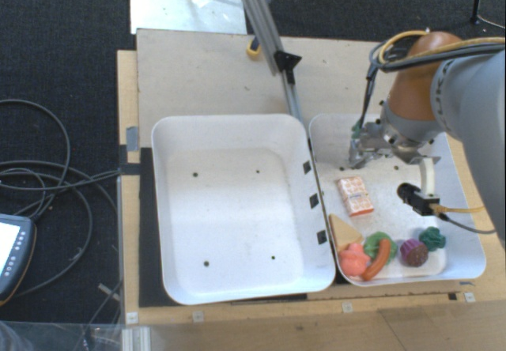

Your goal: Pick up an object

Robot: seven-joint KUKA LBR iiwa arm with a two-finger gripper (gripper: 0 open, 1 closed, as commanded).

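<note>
My gripper (360, 155) hangs over the far part of the right bin (466, 207), just above the bin floor. A small pink and orange carton (355, 195) lies a short way in front of it, apart from it. Along the bin's near edge lie a yellow wedge (342, 227), a pink round fruit (354, 261), an orange stick-shaped piece (377, 259) across a green leafy piece (379, 242), a purple ball (413, 253) and a dark green piece (432, 238). Nothing shows in the gripper.
The left bin (170, 207) stands wall to wall with the right one. A grey pole (265, 17) slants down to the bins' far shared corner. Cables and a pendant (12, 250) lie on the floor at left.
</note>
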